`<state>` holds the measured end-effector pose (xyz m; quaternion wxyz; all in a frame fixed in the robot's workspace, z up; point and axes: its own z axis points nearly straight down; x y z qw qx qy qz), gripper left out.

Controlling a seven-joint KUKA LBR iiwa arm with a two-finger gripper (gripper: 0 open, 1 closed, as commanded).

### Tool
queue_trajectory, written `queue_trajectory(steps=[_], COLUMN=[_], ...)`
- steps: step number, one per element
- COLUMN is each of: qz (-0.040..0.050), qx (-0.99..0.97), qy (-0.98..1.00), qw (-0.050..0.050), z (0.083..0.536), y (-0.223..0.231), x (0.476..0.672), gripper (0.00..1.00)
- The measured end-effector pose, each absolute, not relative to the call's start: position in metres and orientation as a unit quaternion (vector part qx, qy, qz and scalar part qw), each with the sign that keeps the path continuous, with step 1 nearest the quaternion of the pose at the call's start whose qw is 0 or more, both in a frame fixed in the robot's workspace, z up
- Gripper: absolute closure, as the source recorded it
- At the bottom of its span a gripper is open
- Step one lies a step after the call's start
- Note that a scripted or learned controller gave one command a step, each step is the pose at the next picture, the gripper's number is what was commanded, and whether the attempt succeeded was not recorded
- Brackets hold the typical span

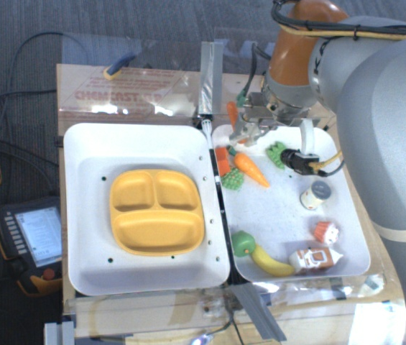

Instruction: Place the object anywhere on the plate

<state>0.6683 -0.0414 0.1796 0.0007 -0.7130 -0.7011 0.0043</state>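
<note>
Pincer (244, 136) low in right bin's (346, 261) far corner, state unclear. Toy carrot (251, 169) just beside pincer, well apart from yellow divided plate (157, 211) in left bin (80, 164).

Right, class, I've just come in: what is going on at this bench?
A grey robot arm reaches into the right bin, its gripper low over toy food near a carrot. A banana lies nearer the front. The yellow plate sits in the left bin with nothing on it yet.
</note>
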Motion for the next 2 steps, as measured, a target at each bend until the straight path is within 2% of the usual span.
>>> queue_trajectory(steps=[1,2], qz=[0.0029,0.0036], qx=[-0.661,-0.701], qy=[-0.75,-0.713], qw=[0.002,0.002], z=[0.18,0.18], y=[0.034,0.121], x=[0.612,0.538], gripper=[1.0,1.0])
